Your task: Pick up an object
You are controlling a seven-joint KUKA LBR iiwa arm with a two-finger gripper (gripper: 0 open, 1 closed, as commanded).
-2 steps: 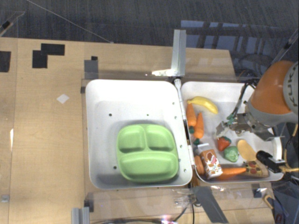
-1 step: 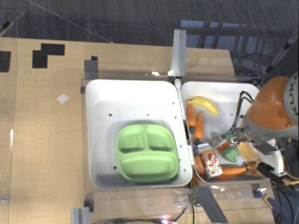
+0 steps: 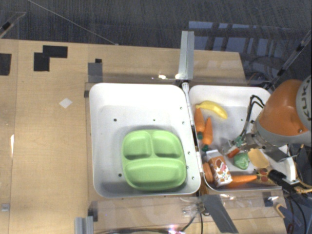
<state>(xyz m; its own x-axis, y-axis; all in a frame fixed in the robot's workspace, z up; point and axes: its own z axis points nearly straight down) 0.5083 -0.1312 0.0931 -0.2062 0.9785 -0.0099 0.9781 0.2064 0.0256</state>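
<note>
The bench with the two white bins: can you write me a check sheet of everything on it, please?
Surface: wooden bench bearing two shallow white bins side by side, left bin and right bin.
Job's things: right bin holds a banana, two carrots along its left wall, a small carton, another carrot at the near wall, a green piece.
Clutter: green divided plate in the left bin.
Gripper: gripper low in the right bin, among the toys; nothing seen between its fingers.
Cables: black cable looping by the wrist; wires at the near edge.
Surroundings: dark carpet beyond; black marks on the bench.
</note>
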